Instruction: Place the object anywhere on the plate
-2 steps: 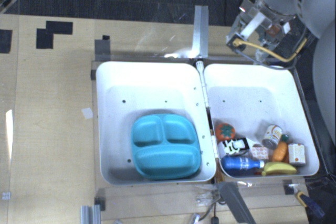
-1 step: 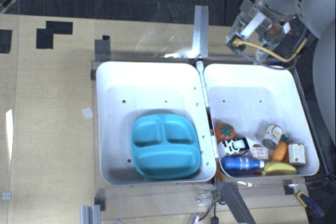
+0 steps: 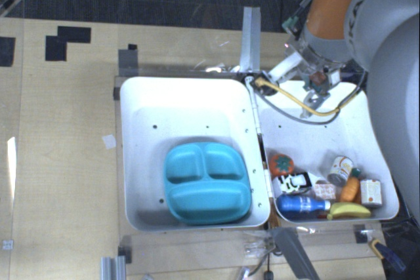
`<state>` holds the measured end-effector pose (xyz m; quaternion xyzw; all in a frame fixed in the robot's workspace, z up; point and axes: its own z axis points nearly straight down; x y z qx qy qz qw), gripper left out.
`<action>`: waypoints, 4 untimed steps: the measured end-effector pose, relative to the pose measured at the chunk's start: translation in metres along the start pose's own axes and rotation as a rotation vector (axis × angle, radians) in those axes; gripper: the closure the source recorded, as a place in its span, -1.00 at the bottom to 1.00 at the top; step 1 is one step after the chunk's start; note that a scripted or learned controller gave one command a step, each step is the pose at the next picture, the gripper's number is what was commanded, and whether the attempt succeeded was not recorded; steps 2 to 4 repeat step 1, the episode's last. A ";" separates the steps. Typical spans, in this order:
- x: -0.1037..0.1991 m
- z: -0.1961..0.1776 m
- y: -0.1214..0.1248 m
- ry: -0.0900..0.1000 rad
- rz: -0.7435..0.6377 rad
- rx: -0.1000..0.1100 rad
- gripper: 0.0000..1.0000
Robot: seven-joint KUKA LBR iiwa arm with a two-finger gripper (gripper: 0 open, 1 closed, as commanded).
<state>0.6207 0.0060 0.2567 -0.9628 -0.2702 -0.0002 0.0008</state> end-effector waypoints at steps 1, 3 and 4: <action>0.000 0.000 0.000 0.000 0.001 0.000 -1.00; 0.000 0.000 0.000 0.000 0.001 0.000 -1.00; 0.000 0.000 0.000 0.000 0.001 0.000 -1.00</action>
